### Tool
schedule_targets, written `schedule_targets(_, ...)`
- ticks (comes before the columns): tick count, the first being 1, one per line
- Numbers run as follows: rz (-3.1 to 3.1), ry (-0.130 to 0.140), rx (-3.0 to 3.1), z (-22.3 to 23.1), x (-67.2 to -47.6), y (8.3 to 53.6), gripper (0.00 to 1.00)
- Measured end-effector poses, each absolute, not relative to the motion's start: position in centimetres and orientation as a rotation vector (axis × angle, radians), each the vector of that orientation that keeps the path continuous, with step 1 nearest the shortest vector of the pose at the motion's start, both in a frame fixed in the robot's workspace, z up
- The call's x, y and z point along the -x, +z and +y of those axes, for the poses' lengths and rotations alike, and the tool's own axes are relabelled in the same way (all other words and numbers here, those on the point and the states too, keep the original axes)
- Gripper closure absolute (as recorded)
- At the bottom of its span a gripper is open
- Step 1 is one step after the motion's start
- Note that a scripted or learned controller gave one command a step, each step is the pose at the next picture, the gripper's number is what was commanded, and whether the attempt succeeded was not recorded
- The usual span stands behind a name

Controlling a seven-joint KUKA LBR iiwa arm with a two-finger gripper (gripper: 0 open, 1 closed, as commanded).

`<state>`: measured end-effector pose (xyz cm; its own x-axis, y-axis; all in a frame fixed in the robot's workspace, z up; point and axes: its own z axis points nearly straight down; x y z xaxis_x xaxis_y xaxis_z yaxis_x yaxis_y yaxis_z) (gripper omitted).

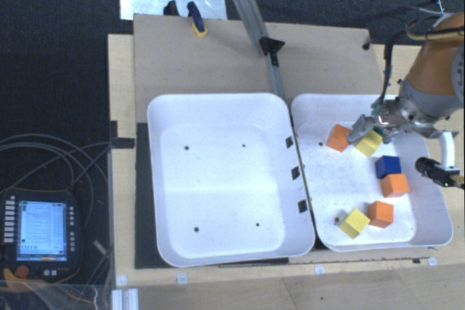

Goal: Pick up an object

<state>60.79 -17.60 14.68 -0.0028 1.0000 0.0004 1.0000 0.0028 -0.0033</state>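
- The gripper (361,133) reaches in from the right over the right bin (314,112), low near its far edge, between an orange cube (338,138) and a yellow cube (369,144).
- A blue cube (388,166) sits toward the bin's right edge, touching a second orange cube (395,185) on its near side.
- Near the right bin's near edge, a third orange cube (381,213) lies just beside a second yellow cube (354,223).
- The left bin (167,120) stands alongside, its edge meeting the right bin's.
- A handheld control pendant (40,234) lies past the bench's left edge.
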Motion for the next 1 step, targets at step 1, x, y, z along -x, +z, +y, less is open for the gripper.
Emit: schedule_targets(1,-2.234,-0.009,2.226,-17.77,-61.19,13.09,0.00)
